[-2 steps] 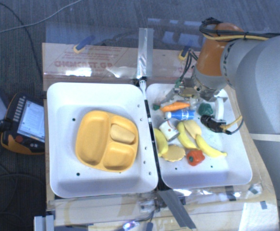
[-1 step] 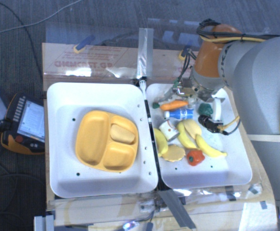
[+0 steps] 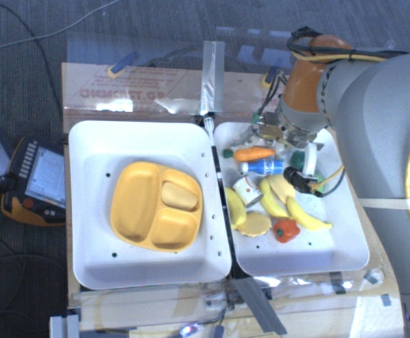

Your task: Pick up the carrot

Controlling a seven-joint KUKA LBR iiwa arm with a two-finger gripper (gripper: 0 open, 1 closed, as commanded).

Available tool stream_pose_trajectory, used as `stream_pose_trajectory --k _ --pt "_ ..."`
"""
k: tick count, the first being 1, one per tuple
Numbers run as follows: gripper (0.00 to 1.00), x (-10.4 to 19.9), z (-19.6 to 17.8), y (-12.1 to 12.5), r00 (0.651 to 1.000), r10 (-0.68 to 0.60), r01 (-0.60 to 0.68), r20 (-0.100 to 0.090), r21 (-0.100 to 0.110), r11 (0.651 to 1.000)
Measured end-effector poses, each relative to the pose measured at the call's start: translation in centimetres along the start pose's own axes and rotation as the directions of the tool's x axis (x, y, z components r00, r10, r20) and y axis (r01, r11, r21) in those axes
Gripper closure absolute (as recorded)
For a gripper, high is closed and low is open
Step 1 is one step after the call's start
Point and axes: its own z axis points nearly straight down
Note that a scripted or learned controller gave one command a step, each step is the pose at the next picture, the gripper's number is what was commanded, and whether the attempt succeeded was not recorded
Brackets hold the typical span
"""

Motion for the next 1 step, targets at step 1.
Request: stream_pose_trajectory --k 1 --pt "0.0 -0.17 -0.14 -1.1 0.973 -0.23 0.23 0.007 -0.005 0.973"
